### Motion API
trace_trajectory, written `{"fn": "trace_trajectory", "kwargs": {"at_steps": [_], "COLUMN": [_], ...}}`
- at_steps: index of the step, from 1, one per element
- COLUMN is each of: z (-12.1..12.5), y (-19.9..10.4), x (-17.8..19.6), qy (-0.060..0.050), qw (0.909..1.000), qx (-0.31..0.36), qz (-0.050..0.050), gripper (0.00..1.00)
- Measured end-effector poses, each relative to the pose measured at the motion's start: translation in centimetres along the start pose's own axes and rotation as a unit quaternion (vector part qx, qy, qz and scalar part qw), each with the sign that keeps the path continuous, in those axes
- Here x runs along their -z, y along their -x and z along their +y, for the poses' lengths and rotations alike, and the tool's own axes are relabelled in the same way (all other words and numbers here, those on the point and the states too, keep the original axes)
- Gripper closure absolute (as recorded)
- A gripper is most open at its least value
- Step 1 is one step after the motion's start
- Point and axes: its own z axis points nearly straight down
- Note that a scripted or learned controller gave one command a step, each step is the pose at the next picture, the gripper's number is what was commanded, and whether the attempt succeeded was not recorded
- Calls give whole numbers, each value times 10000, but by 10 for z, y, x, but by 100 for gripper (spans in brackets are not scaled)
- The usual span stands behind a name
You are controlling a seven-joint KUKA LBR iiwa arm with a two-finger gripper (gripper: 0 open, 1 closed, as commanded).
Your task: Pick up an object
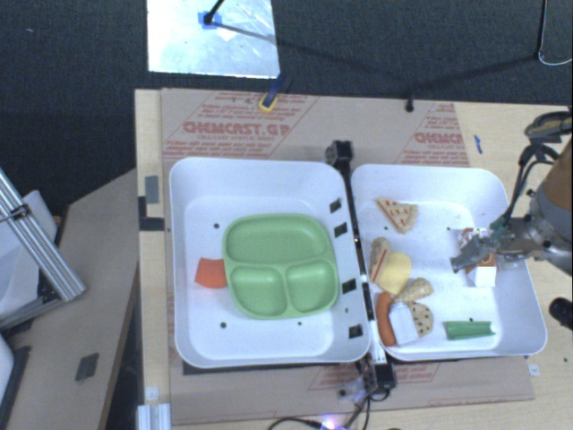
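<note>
From the fixed camera above the bench, two shallow white plastic bins sat side by side on a brown cardboard sheet printed with red lettering (235, 125). The left bin (192, 240) carried a pale green three-compartment plastic tray (277, 265) near its middle, and a small flat orange-red piece (211, 273) lay touching the tray's left edge.

The right bin (528, 325) held the loose pieces. A tan triangular wedge resembling a pizza slice (397, 213) lay toward the far left of that bin. Along the left wall a cluster was packed close together: a yellow rounded block (395, 271), a slim piece with a red stripe (380, 255) just beside it, a beige lumpy piece (414, 288), a brown speckled wedge (423, 318), a white rectangular block (402, 328) and an orange-red sausage-like piece (384, 317) against the divider. A flat green strip (468, 329) lay apart near the front right corner.

The grey arm (553, 227) entered from the right, and its two-finger gripper (469, 251) was low over the right part of the right bin, beside a small white cube (484, 276) with a reddish-orange bit (486, 258) just above it. Whether the jaws were apart, together or clamped on anything could not be told
</note>
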Motion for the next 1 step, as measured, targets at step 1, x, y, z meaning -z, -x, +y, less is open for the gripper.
{"fn": "trace_trajectory", "kwargs": {"at_steps": [1], "z": [3], "y": [0], "x": [5], "qy": [55], "qw": [10000], "qx": [16], "qz": [-12], "gripper": [0]}}
